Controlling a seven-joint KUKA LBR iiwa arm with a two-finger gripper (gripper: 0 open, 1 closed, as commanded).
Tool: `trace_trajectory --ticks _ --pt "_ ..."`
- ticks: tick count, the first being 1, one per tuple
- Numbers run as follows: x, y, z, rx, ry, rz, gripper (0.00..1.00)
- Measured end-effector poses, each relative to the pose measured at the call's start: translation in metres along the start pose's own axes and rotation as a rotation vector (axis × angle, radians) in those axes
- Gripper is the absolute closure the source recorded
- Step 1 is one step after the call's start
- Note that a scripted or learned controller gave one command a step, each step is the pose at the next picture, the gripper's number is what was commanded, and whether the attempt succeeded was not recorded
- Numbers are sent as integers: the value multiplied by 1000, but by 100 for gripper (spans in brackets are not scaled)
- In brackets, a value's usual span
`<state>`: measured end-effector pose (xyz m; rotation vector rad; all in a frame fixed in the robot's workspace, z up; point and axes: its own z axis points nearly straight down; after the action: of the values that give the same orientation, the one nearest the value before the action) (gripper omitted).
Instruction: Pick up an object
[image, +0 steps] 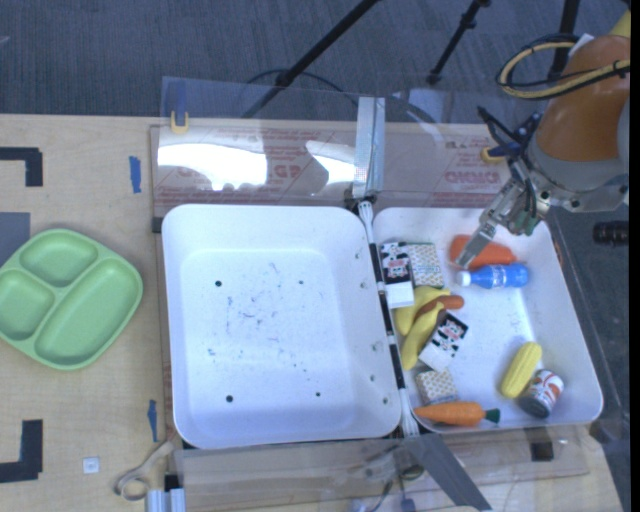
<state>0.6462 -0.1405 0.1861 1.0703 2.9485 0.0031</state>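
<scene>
The left bin has a wide bare floor with lots of room. The right bin is crowded: a banana, small boxes, a blue bottle, corn, a can and a carrot. A bare strip runs between the banana and the corn.

A grey arm with an orange band, looped yellow-and-black cables above it.

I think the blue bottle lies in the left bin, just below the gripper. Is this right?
Not quite. The camera view shows the blue bottle lying in the right bin, not the left bin. It does lie just below the gripper.
</scene>
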Motion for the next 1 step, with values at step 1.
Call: trace_trajectory --ticks 1 --pt "-46 -35 81 5 8 -98 0"
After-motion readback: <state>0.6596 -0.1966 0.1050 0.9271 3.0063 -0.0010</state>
